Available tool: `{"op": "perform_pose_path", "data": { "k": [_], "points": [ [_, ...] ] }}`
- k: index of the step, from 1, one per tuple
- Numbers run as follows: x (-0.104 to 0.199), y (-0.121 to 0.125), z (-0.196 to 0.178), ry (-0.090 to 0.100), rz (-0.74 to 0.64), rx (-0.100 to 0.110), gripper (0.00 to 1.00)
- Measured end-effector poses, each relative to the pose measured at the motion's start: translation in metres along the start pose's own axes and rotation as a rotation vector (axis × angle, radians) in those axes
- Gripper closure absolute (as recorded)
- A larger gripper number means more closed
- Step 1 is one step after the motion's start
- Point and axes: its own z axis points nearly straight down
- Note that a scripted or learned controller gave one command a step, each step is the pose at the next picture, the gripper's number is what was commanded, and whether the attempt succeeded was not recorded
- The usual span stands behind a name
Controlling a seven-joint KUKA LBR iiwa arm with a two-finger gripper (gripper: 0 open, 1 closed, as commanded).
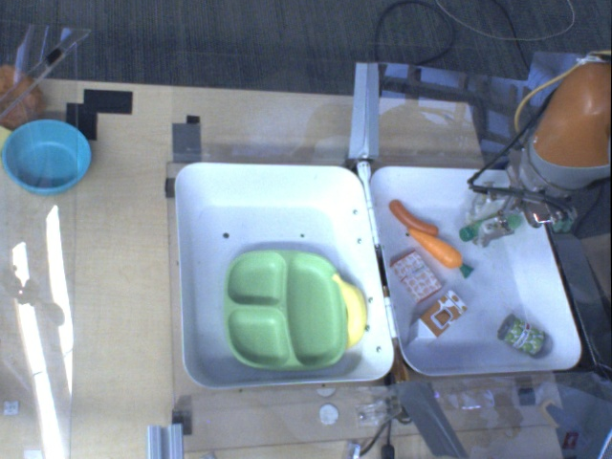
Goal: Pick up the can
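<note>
— Camera view first: where do we see the can (522, 336)?

— We find it lying on its side near the front right corner of the right bin (564, 352), green-labelled, well apart from the gripper (490, 224).

— And our gripper?

— It hangs over that bin's far right part, beside the carrot (438, 248). We cannot tell whether its claw is apart or together.

— What else do we see?

— A green divided tray (287, 309) in the left bin (201, 256).

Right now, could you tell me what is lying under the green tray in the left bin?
A yellow object pokes out from beneath the right edge of the green tray. The tray covers most of it, so what it is cannot be told.
</note>
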Motion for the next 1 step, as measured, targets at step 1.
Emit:
{"op": "perform_pose_path", "data": {
  "k": [1],
  "points": [
    [-0.0158, -0.0008, 0.0173, -0.001, -0.224, -0.002, 1.00]
  ]
}}
